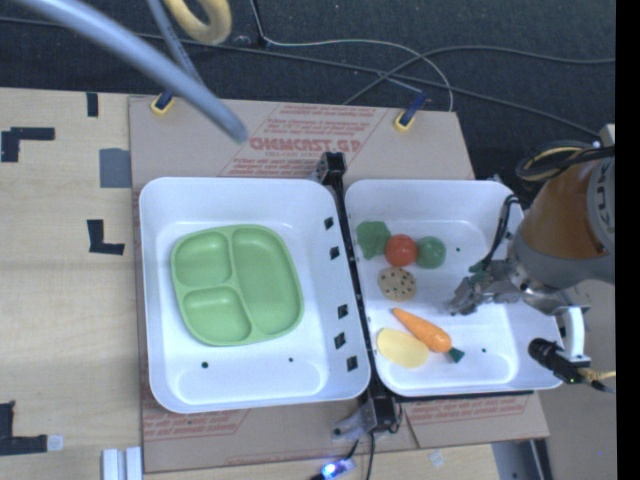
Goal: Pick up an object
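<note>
The right bin [500, 200] holds several toy foods: a green piece [372, 236], a red tomato [401, 250], a second green piece [431, 252], a brown cookie [397, 284], an orange carrot [424, 330] and a yellow piece [401, 348]. My gripper [468, 297] hangs low over the right part of this bin, just right of the carrot and cookie. Nothing shows between its fingers.
The left bin [160, 208] carries a green divided plate [237, 284]. A black divider with clips [343, 268] runs between the bins. Cables [430, 68] trail across the dark area behind the cardboard. My arm's orange band [565, 218] sits over the right bin's right wall.
</note>
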`<action>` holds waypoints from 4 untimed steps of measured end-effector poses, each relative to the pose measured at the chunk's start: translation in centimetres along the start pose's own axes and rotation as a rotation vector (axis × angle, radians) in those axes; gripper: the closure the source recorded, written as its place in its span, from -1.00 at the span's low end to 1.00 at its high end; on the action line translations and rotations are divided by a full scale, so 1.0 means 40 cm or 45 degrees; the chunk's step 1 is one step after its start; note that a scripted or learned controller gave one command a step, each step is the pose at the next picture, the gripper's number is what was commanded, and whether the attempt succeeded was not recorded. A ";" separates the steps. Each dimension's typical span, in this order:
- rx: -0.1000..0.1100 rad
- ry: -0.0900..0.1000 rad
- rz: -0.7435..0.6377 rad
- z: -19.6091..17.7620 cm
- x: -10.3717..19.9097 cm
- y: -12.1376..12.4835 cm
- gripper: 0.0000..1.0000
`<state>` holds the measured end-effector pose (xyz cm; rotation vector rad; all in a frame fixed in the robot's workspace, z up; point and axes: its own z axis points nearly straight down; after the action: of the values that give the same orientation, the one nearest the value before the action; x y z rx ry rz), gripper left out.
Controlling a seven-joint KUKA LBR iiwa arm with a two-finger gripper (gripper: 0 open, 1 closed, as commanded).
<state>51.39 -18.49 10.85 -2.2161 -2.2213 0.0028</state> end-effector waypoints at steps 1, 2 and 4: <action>-0.008 -0.003 0.003 -0.123 -0.010 -0.021 1.00; -0.011 -0.003 0.000 -0.259 0.016 -0.025 1.00; -0.004 0.000 -0.005 -0.327 0.159 -0.004 1.00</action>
<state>51.29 -12.13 23.95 -2.2133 -2.2272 -0.0002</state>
